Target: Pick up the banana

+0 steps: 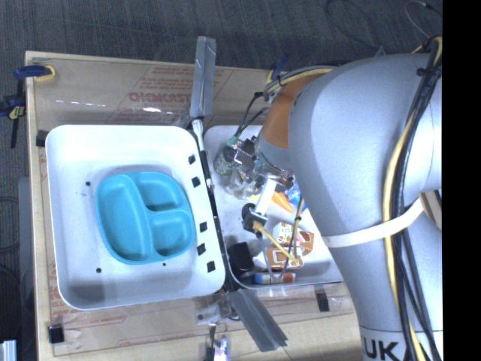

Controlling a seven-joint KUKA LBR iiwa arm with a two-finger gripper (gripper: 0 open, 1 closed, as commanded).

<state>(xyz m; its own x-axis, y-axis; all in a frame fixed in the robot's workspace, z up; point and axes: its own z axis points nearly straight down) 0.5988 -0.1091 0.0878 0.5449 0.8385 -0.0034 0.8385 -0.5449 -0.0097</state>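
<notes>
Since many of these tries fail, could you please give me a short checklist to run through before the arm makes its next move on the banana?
1. Banana located: cannot tell. No clear banana shape stands out among the clutter in the right bin.
2. End effector over the right bin: ok. It sits low at that bin's left side.
3. Something held between the fingers: cannot tell. The wrist and cables hide them.
4. View of the right bin's contents: not ok. The arm covers most of it.
5. Left bin out of the way: ok. It holds a blue divided tray, apart from the end effector.
</notes>
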